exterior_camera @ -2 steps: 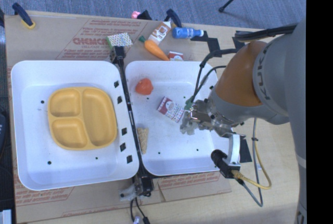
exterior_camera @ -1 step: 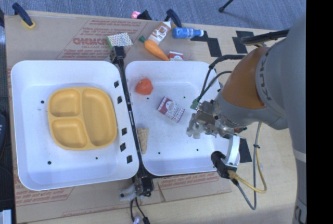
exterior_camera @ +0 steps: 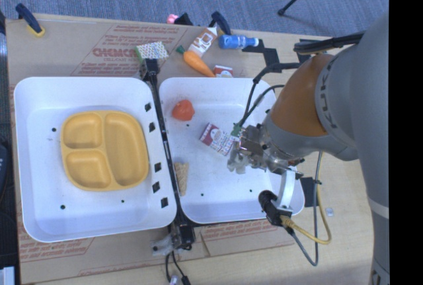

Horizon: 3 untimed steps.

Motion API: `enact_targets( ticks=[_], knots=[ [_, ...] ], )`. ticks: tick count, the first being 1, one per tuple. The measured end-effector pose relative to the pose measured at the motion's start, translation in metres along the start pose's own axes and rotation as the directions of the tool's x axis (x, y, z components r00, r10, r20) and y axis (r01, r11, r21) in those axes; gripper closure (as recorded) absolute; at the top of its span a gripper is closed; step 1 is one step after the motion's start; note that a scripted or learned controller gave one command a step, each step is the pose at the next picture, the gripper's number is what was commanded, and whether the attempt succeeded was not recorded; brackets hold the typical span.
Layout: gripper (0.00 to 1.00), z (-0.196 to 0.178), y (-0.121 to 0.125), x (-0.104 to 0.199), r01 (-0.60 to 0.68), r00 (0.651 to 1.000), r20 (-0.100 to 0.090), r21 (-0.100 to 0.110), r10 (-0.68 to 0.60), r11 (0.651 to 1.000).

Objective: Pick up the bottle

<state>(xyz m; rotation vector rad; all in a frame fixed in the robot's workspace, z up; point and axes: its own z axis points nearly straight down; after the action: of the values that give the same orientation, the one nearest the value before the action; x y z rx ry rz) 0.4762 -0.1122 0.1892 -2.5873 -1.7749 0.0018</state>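
A small blue bottle (exterior_camera: 236, 42) lies on its side on the cardboard behind the right bin (exterior_camera: 218, 214). Next to it on the left lies a white bottle with an orange label (exterior_camera: 202, 41). My gripper (exterior_camera: 238, 161) is low inside the right bin, near its right side and far from both bottles. It hangs just right of a red and white carton (exterior_camera: 217, 138) that lies on the bin floor. The wrist hides the gripper's tips.
A red round piece (exterior_camera: 184, 110) and a tan waffle piece (exterior_camera: 181, 177) also lie in the right bin. The left bin (exterior_camera: 33, 112) holds a yellow divided plate (exterior_camera: 104, 149). A carrot (exterior_camera: 198, 63), a small red box (exterior_camera: 223, 70) and a green patterned box (exterior_camera: 151, 51) lie behind the bins.
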Motion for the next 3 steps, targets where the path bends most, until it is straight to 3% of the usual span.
enact_targets(
  ticks=[1, 2, 3],
  knots=[
    [1.00, 0.067, 0.015, -0.041, -0.088, 0.996, 0.001, 0.002, 0.088, 0.996],
    [1.00, -0.019, 0.015, -0.039, -0.303, 0.953, 0.000, 0.000, 0.303, 0.953],
    [1.00, 0.007, 0.010, -0.029, -0.342, 0.940, 0.001, 0.003, 0.342, 0.940]
  ],
)
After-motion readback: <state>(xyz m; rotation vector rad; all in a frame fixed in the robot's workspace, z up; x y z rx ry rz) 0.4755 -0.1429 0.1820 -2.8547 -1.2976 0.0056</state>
